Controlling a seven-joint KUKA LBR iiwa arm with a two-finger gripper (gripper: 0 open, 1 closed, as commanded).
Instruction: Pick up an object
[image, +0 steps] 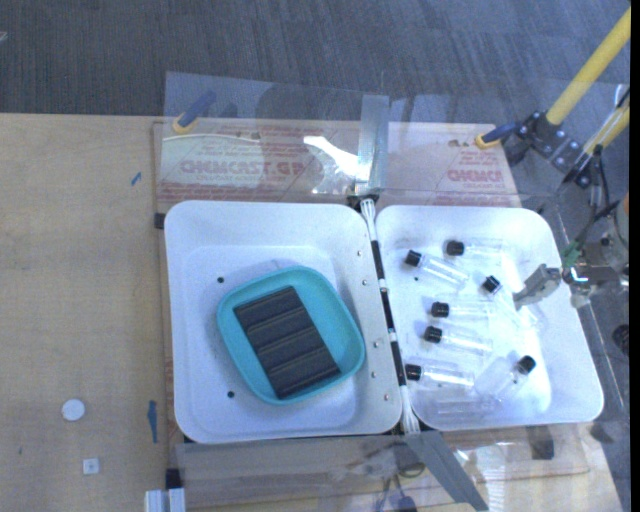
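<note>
The gripper (532, 290) hovered at the right bin's (560, 400) right edge; whether it gripped anything, I couldn't tell. Vials (455, 340) lay scattered there. A teal tray (345, 330) sat in the left bin (190, 250).

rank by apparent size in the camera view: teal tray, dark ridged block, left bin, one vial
1. left bin
2. teal tray
3. dark ridged block, lying inside the tray
4. one vial in the right bin; the vials all look about alike

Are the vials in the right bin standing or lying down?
Lying down: each clear vial rests lengthwise on the right bin floor, black caps sideways.
</note>
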